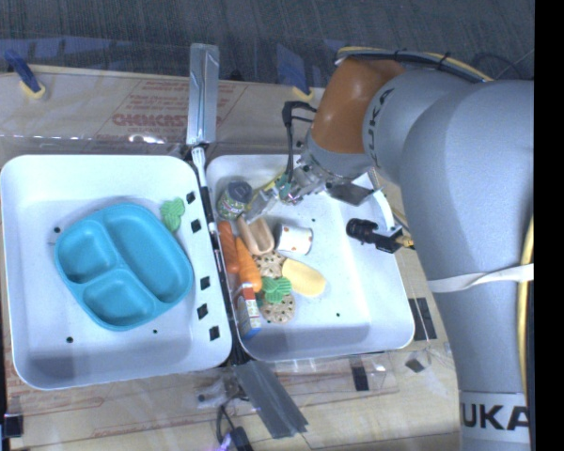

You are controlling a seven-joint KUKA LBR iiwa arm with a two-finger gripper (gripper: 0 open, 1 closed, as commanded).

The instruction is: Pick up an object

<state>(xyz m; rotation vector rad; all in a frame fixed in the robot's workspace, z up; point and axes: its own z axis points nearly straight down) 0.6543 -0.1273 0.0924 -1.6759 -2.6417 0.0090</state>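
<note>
Arm (470, 205) looms over the right bin (376, 322), tool (263, 203) state unclear, hovering by the stiff, light-looking carrot (237, 256) — grab mid-length.

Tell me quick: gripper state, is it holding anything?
Gripper: cannot be told. It sits low over the clutter at the back left of the right bin, with no item seen lifted.
</note>
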